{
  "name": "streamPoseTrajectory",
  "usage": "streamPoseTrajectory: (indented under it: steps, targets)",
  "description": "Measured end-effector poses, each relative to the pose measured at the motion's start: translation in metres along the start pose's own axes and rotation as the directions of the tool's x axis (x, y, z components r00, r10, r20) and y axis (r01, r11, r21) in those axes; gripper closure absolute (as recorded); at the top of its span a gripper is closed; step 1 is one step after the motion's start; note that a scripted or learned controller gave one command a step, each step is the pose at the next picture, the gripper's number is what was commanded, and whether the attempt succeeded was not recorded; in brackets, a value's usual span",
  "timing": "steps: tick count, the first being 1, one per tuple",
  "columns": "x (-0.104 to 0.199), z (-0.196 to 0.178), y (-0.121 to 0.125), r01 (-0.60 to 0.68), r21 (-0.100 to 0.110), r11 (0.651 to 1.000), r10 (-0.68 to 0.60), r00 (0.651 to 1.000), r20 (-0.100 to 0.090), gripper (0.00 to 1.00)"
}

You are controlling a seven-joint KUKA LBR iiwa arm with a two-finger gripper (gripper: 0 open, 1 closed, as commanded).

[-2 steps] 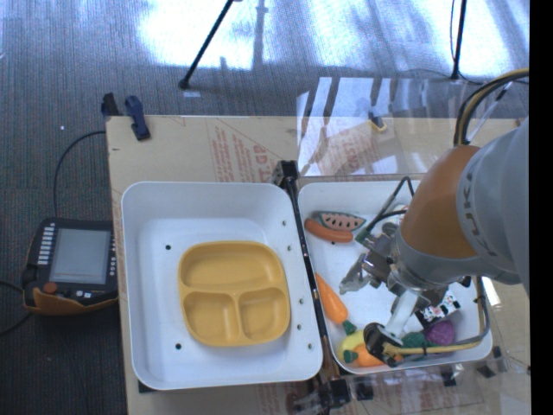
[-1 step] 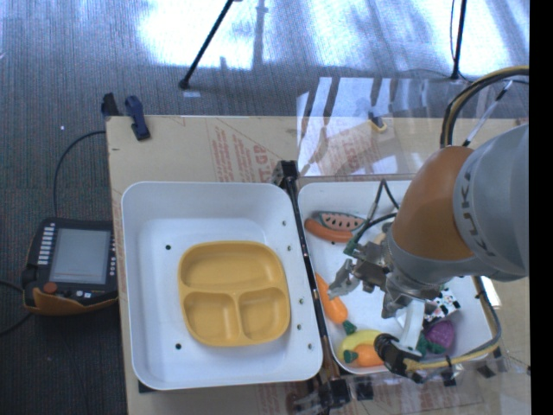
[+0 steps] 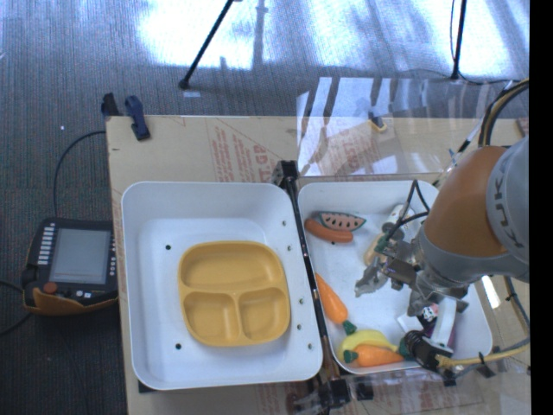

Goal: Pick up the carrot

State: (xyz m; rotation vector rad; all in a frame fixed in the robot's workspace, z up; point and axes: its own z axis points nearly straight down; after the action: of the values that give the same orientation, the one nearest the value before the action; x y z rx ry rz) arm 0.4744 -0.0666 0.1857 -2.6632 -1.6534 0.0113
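The carrot lies in the right bin, close against that bin's left wall, slanting from upper left down to lower right with its green top at the lower end. A second orange, carrot-like piece lies at the bin's front edge, touching a yellow banana-shaped toy; from this angle it is hard to say which of the 2 is the intended target, but the one by the wall is clearly separate and the easier choice. A watermelon slice sits toward the back of the same bin. The left bin holds a yellow divided plate.

The gripper hangs over the middle of the right bin, to the right of the carrot and apart from it. Nothing is visible between its tips, and whether it is spread or closed cannot be told here.

To do this well, the gripper should shift left until it is centred over the carrot's thick orange body, not the green end. It should turn so its closing line runs across the carrot's width. The wall is the hazard: the left tip needs room between carrot and wall, so a slightly inboard, steep descent looks safest
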Motion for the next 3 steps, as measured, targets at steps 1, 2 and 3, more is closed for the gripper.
streamPoseTrajectory:
  steps: [1, 2, 3]
  targets:
    - [0.021, 0.0, -0.01, -0.1, 0.0, 0.995, 0.1, 0.995, -0.003, 0.0]
    - [0.033, 0.001, -0.016, 0.126, 0.004, 0.992, -0.126, 0.992, -0.001, 0.0]
    - [-0.014, 0.066, 0.005, -0.099, 0.006, 0.995, 0.099, 0.995, 0.0, 0.0]
